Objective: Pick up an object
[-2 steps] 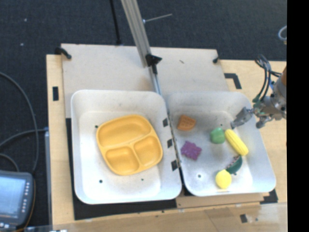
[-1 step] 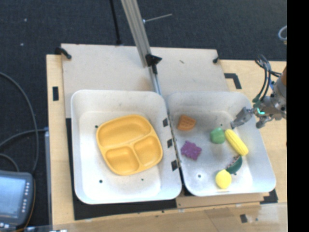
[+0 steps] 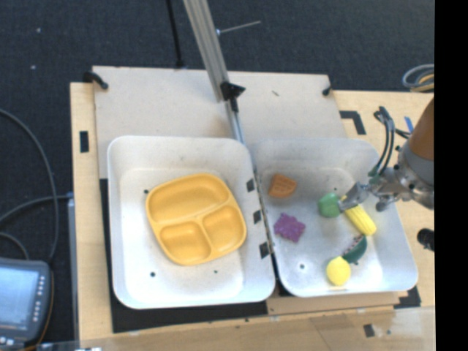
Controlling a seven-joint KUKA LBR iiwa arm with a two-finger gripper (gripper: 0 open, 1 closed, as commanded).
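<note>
Lemon (image 3: 338,271) sits nearest in the right bin (image 3: 391,265), teal piece (image 3: 356,249) touching it. Farther back I see gripper (image 3: 356,198) low between green ball (image 3: 330,205) and yellow corn (image 3: 360,220); jaw state unclear. Orange chunk (image 3: 282,186) beyond.

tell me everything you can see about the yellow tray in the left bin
The yellow tray is a rounded, plastic-looking dish with three compartments: one long one along its upper side and two smaller ones below, split by raised ridges. It lies flat, right side up, turned slightly askew, near the middle of the left bin. The compartments hold nothing, and only the bin floor touches it.
</note>
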